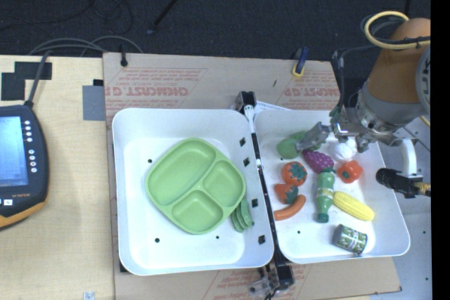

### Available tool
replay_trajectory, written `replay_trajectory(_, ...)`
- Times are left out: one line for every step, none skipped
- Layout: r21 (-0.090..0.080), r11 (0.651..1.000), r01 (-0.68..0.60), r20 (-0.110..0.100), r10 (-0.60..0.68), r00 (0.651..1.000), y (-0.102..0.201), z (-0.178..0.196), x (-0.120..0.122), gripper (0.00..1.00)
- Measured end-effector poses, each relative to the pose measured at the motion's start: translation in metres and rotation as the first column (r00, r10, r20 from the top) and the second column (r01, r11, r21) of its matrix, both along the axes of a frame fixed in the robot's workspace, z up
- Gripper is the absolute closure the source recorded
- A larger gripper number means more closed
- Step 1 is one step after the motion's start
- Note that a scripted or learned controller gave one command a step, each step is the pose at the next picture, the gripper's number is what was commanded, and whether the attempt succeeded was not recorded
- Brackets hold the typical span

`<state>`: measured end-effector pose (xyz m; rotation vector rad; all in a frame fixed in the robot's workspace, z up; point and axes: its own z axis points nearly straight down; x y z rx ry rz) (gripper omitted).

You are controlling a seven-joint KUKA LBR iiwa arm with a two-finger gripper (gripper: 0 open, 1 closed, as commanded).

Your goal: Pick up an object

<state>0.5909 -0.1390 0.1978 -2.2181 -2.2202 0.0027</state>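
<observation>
You have the tool point(342, 139) low over the back of the right bin point(394, 239), reaching in from the right, but the wrist hides how it is set, so you cannot tell whether it is wide or narrow, and nothing is visibly held.

Your nearest candidates sit just in front of it. A white object point(344, 150) lies almost directly beneath it. The purple toy eggplant point(318, 161) lies just to the left and slightly nearer the front, its long axis running left to right across the bin. The red tomato point(349, 171) sits just forward of the tool.

Farther forward lie the green bottle point(324, 196), the yellow corn point(353, 206) and the tin can point(349, 239).

The left bin point(130, 221) carries a green divided plate point(195, 185), well apart from the tool.

My judgement: the pick has not been made, and the shortest move is a short descent.
</observation>
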Motion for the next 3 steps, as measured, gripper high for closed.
replay_trajectory(0.003,1.000,0.000,-0.009,0.000,1.000,0.031,-0.117,0.015,0.00)
replay_trajectory(0.001,1.000,0.004,-0.003,-0.004,1.000,0.028,-0.100,0.017,1.00)
replay_trajectory(0.002,1.000,-0.007,0.011,0.007,1.000,0.105,-0.004,0.022,1.00)
